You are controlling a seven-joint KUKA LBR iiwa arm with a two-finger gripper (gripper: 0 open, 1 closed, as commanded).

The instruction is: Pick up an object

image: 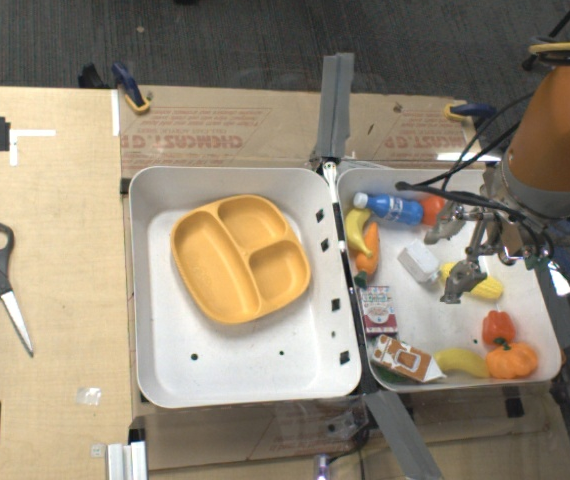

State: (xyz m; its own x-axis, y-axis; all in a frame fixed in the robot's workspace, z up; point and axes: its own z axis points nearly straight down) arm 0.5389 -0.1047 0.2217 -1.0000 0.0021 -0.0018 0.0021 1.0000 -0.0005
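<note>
Well, we see the gripper [462, 268] hanging low in the right bin [545, 298], just beside the yellow corn toy [483, 288] w/ a white block [418, 263] near it. We reckon the corn's light, stiff, slick plastic; best pinched across its short width. Can't tell the hand's state, cables clutter it

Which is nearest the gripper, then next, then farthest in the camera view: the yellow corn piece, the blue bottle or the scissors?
From the gripper:
1. Yellow corn piece, right beside it in the right bin.
2. Blue bottle, at that bin's far edge.
3. Scissors, on the bench, far left.
</note>
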